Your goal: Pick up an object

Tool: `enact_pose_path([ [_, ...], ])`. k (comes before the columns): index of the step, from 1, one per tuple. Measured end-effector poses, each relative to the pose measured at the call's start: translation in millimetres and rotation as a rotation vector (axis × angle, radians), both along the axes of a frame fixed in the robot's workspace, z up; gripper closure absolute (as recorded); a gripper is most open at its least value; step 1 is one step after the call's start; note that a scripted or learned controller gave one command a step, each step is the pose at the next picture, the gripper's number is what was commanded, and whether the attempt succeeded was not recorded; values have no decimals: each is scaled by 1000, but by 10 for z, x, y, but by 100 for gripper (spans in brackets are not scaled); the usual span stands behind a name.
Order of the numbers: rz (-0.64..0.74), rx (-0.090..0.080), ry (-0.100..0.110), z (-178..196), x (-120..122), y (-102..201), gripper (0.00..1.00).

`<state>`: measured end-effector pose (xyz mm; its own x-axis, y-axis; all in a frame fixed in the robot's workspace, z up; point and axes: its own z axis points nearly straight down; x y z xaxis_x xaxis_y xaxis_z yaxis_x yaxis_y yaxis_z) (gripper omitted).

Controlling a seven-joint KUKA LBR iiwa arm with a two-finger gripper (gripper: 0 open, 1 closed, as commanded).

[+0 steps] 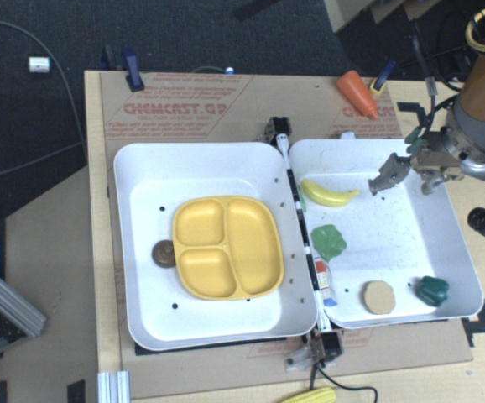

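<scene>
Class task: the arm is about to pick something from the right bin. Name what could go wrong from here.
1. The banana lies close to the right bin's left wall, so the pincer may bump the wall.
2. The flat tan disc lies low; the pincer may close above it.

The gripper (404, 175) hangs open at the right bin's (444, 225) one o'clock, just beside the banana (327, 194).

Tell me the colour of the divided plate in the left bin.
Yellow. The divided plate shows plainly in the camera view.
</scene>
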<state>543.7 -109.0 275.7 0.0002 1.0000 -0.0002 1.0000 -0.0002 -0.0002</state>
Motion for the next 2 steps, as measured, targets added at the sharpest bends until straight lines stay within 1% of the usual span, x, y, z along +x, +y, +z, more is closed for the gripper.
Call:
enact_pose_path([
  [1,-1,1,2,-1364,68,43,0],
  [2,1,0,-3,-1693,981,139,0],
])
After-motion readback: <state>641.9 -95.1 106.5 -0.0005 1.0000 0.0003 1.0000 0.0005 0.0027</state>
